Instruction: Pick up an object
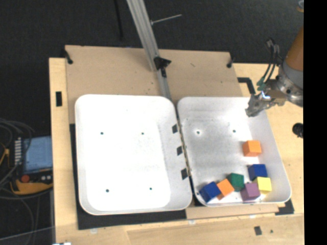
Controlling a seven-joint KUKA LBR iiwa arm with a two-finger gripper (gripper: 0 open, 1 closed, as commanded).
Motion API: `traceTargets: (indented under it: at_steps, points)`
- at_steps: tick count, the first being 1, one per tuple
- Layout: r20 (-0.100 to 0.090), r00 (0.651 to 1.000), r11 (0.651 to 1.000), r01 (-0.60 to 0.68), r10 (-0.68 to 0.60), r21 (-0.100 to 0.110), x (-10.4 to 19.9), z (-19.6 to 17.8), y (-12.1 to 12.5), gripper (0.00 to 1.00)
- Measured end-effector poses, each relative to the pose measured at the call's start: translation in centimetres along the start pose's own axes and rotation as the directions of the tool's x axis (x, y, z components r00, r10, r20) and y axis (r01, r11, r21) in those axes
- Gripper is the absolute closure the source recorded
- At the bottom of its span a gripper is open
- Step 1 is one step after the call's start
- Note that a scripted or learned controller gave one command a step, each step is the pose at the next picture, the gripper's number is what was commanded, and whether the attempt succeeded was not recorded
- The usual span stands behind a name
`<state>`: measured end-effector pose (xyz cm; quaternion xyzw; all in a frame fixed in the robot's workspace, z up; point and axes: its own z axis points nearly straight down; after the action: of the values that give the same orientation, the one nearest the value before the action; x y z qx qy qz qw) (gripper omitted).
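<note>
Several small blocks lie in the right bin (214,111). An orange block (252,147) sits alone near the right wall. Along the front edge cluster a blue block (209,191), an orange block (225,187), a green block (236,180), a purple block (250,191), a yellow block (264,184) and a dark blue block (258,171). My gripper (254,108) hangs over the bin's back right corner, well behind the lone orange block. Nothing shows between its fingers.
The left bin (102,111) stands beside the right one, with clips along the shared edge. A metal pole (145,29) slants up from behind the bins. Cables and a blue device (36,154) lie off the bench at the left.
</note>
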<state>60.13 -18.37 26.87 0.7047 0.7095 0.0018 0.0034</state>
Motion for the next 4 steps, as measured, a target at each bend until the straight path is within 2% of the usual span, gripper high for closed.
traceTargets:
  at_steps: [1,2,3,4]
  points:
    - [-0.002,1.0,1.0,-0.001,0.001,0.006,5.5,1.0,-0.1,1.0]
    - [-0.002,1.0,1.0,-0.002,0.002,0.007,9.7,1.4,0.1,1.0]
    - [-0.003,1.0,1.0,0.0,0.0,0.009,15.6,1.8,0.1,1.0]
    - [-0.004,1.0,1.0,0.001,-0.001,0.005,20.9,1.1,1.5,1.0]
